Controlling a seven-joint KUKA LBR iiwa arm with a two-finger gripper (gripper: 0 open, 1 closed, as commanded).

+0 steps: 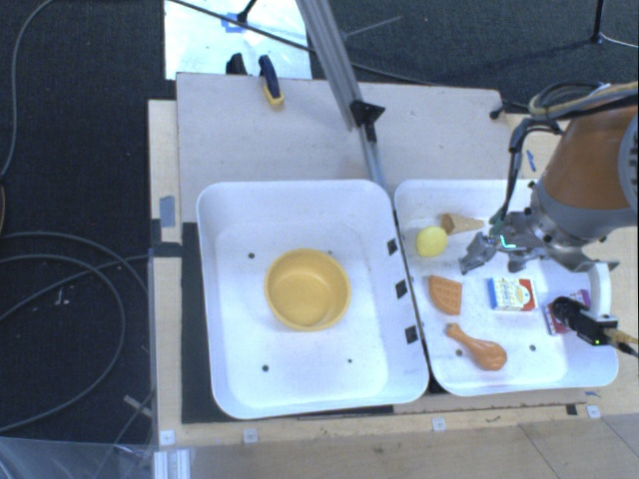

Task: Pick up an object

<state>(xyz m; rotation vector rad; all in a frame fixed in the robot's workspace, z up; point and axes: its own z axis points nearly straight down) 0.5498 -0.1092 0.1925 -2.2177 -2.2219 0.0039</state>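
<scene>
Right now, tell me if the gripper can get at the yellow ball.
Probably yes. The gripper hangs over the right bin, close beside the yellow ball. Nothing lies on the ball; the tan wedge sits just next to it and might be nudged.

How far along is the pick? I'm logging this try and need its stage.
Early, it seems. Done: the arm has reached over the right bin, with the gripper above its floor near the yellow ball. In hand: nothing is visibly held. The ball, orange wedge, drumstick-shaped toy and small carton all lie in the bin. Left: grasping and lifting one.
</scene>
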